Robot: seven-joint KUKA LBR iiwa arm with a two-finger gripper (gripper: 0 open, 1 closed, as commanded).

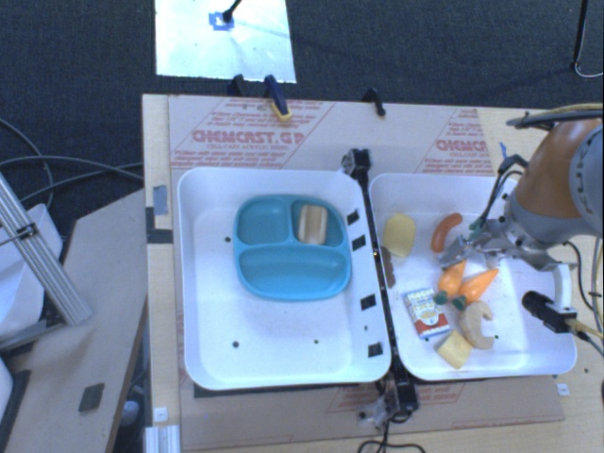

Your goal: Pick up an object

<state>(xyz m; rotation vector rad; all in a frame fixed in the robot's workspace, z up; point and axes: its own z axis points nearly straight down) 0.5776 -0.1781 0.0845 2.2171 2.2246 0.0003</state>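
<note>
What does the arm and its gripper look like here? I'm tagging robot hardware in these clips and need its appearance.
The arm is a rounded, bulky body with an orange-brown band over grey casing. Below it sits a grey metal gripper on a dark wrist section. Thin dark cables loop from the wrist area up toward the band, and a black cylindrical part sticks out beside a white bracket lower down. No readable markings are visible.

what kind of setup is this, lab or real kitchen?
Likely a robot lab bench for pick tests, not a kitchen. Two white bins sit clamped on a board, toy food such as a carrot lies loose in the right bin, and a blue divided plate sits in the left. Cables trail around the bench.
</note>
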